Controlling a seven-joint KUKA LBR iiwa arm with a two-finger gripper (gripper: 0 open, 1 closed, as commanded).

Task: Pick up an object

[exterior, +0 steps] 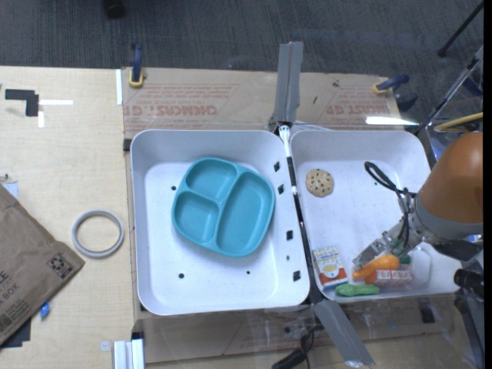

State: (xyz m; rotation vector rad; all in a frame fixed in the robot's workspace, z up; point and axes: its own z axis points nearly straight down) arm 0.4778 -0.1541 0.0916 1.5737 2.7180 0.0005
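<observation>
Low, end effector (pixel 382 250) reaching into right bin (pixel 350 154), near carrot (pixel 378 266)

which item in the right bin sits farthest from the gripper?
The cookie, alone near the bin's upper-left. The carton, green piece and orange piece cluster by the gripper.

The blue divided plate (pixel 224 206) looks like smooth, slightly glossy plastic; both white bins (pixel 146 229) seem matt plastic; the bench (pixel 61 152) shows pale wood grain; the brown box (pixel 27 267) is matt cardboard
</observation>
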